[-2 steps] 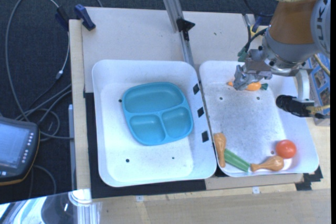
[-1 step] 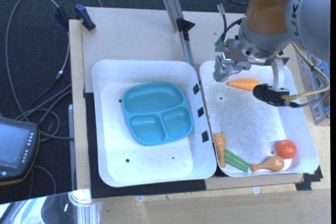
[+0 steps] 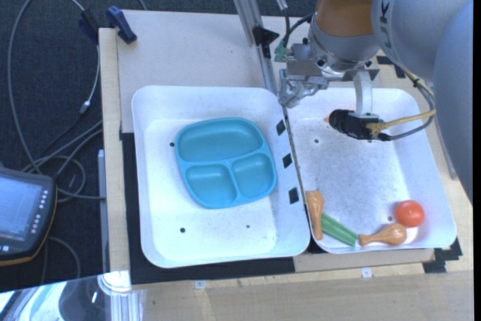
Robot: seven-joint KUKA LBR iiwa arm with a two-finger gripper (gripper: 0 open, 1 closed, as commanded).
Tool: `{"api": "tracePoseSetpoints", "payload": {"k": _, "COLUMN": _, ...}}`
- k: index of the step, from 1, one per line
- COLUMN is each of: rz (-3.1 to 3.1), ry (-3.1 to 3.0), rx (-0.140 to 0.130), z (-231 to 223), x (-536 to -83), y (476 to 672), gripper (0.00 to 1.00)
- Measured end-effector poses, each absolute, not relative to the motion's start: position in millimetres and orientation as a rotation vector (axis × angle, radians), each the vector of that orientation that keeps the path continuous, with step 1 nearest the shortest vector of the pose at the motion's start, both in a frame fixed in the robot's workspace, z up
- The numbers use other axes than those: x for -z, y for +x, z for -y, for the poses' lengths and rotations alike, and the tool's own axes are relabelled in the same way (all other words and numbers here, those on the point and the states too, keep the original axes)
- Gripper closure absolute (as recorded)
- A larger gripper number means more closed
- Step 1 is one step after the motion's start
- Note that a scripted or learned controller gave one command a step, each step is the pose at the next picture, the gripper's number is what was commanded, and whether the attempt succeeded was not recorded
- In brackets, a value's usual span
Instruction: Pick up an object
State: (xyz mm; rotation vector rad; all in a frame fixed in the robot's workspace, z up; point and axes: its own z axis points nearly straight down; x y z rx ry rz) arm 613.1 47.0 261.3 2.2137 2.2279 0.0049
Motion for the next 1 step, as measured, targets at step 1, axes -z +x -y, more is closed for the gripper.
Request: {"api": "tracePoseSetpoints", "payload": {"k": 1, "rz": -2.226, "ry": 2.214, "rx": -0.006, "z": -92.5, "x": -259.5, "y": 641.8, "gripper": 1.0}}
